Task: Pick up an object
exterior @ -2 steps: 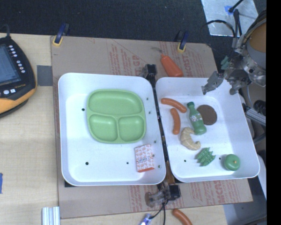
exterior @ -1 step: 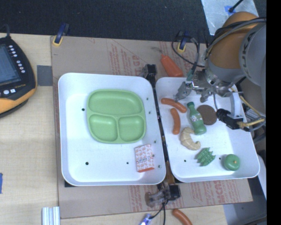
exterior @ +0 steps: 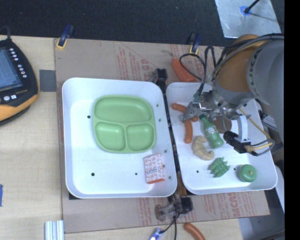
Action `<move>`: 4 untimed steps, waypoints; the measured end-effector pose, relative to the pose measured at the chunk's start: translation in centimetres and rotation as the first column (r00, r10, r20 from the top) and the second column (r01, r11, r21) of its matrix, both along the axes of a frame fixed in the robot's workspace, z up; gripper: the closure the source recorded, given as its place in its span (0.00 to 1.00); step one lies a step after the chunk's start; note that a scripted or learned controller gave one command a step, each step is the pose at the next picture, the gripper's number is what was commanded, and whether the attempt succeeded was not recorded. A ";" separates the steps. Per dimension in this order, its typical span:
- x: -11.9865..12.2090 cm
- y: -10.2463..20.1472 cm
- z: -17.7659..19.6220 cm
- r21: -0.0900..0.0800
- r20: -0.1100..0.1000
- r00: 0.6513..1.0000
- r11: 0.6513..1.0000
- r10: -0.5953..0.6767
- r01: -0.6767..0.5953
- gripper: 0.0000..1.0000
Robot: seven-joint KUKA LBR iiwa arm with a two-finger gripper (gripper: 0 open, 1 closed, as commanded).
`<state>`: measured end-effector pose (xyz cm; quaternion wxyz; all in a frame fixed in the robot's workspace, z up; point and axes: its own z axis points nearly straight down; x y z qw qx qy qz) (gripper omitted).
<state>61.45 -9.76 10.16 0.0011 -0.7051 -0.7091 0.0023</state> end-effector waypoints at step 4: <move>0.8 0.5 0.0 -0.002 -0.002 1.000 1.000 0.004 -0.004 0.00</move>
